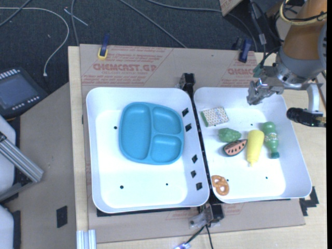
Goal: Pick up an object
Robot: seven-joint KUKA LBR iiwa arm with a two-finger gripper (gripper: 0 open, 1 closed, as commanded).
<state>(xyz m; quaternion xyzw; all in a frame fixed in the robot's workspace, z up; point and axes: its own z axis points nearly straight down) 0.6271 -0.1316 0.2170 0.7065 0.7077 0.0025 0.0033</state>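
My gripper (255, 97) hangs over the far part of the right bin (290, 188), above and to the right of a small checkered green-and-white block (214, 116). Nothing shows between its fingers. Lower in that bin lie a green leafy piece (229, 135), a brown slice with a red edge (235, 148), a yellow corn-like piece (254, 145) and a green bottle-shaped toy (270, 137). A pretzel (220, 185) rests near the bin's front left corner.
The left bin (104, 185) holds a blue divided plate (151, 133). A black divider with clips (194, 139) runs between the bins. Cardboard (129, 64) lies beyond them, with blue clamps at its far edge.
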